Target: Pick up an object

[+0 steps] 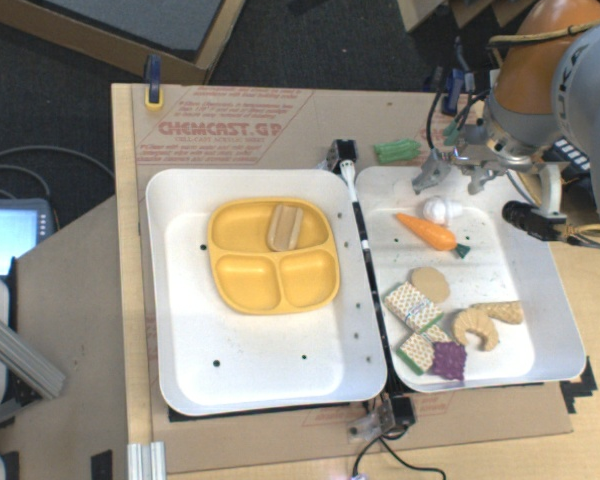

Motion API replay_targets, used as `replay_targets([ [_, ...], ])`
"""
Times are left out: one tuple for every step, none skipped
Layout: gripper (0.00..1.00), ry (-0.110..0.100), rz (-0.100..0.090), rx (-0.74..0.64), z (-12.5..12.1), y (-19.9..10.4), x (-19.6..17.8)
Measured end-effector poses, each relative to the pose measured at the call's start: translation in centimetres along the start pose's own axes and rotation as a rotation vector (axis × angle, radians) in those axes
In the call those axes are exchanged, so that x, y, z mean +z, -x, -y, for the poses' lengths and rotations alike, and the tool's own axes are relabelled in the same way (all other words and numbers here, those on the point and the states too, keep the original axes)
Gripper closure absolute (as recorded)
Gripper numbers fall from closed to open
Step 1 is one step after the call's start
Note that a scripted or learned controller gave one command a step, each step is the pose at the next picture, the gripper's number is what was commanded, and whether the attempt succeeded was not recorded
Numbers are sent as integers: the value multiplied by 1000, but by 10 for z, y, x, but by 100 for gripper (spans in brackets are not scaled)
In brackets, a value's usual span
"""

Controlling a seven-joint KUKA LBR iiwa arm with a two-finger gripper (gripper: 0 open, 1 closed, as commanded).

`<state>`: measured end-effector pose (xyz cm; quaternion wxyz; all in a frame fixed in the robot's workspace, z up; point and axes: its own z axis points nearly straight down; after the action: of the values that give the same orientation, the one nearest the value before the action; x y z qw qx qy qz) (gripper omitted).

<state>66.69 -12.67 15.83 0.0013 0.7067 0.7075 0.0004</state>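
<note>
Grey two-finger gripper [454, 171], spread w/ nothing between, we see over right white bin's [555, 298] far edge, near small white egg [436, 209].

Two white bins are seen: the left bin [180, 298] holds a yellow divided plate [274, 255] w/ a tan, pale-streaked bread piece [285, 227] in its 12 o'clock compartment. In the right bin [540, 308], an orange carrot [427, 231] w/ dark green tip, a white egg-like item [437, 209], two cream/green checked pcs [413, 305], a tan round cookie [430, 285], a purple grape bunch [448, 360] and beige-brown pastry pcs [485, 325] are seen, approx. 12 to 6 o'clock. The bench board [220, 128] is tan w/ red lettering, a green item [397, 151] lies on it at the right bin's 12 o'clock, and the arm [550, 58] is grey w/ orange band.
</note>
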Motion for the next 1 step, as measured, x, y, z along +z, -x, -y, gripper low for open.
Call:
replay_targets([
  [0, -9, -3, 2, 35, -17, 30],
])
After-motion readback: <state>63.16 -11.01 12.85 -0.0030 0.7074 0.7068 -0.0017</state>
